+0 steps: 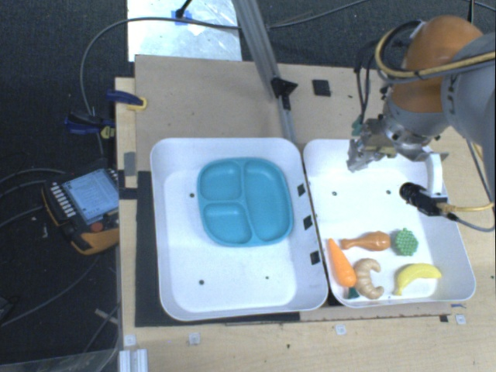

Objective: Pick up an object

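Note:
My gripper (pixel 361 159) hangs over the far left part of the right bin (pixel 341 200), well above the toys, with nothing between its fingers that I can see. The toy foods lie at the bin's near end. An orange carrot (pixel 340 263) leans along the left wall. A brown drumstick (pixel 367 242) lies beside a green broccoli (pixel 404 242). A tan croissant-like piece (pixel 369 277) sits in front of them, and a yellow banana (pixel 416 276) lies at the near right.
The left bin (pixel 174 231) holds a blue divided plate (pixel 244 201). A grey pole (pixel 260 37) slants across the bench behind the bins. Tools and a handheld device (pixel 87 204) lie off the bench at the left.

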### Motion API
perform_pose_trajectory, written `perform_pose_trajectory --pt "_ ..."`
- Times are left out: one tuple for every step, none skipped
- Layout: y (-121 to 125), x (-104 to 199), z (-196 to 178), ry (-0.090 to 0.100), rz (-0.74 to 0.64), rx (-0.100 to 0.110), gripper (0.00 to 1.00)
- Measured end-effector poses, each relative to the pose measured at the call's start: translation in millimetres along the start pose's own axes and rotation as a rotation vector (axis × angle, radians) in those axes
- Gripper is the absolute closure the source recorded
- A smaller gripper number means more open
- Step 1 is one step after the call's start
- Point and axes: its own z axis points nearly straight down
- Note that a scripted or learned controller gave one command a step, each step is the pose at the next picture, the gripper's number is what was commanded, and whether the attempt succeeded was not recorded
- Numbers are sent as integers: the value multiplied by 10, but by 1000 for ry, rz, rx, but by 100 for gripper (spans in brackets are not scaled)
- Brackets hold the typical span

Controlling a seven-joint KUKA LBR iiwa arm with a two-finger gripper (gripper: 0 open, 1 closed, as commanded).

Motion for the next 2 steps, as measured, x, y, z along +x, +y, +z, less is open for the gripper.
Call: perform_pose_trajectory --pt "-67 423 -26 0 0 0 100" --pt "-152 1012 10 1 -2 1 100"
